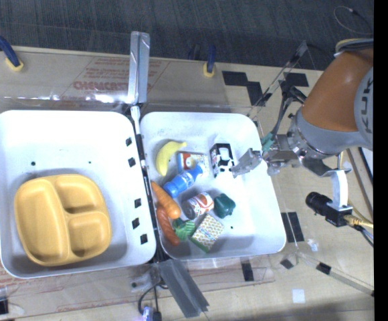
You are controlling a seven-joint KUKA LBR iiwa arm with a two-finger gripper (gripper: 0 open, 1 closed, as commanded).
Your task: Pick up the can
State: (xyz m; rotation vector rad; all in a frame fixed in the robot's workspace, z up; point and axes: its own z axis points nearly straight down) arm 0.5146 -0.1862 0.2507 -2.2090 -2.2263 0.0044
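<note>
Patterned packet point(208, 232), front of right bin point(264, 243); can point(198, 204) just behind. Gripper point(246, 163) at right rim, finger state indeterminate. Approach step; next, descend leftward over can.

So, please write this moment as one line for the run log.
task: pick up the can | gripper: above right bin right side, holds nothing | can: lying in right bin, among other items, untouched | left bin: yellow tray

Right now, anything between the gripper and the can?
In the camera view, the gripper hangs over the right bin's upper right. Between it and the can lie the dark green object and bare bin floor.
</note>
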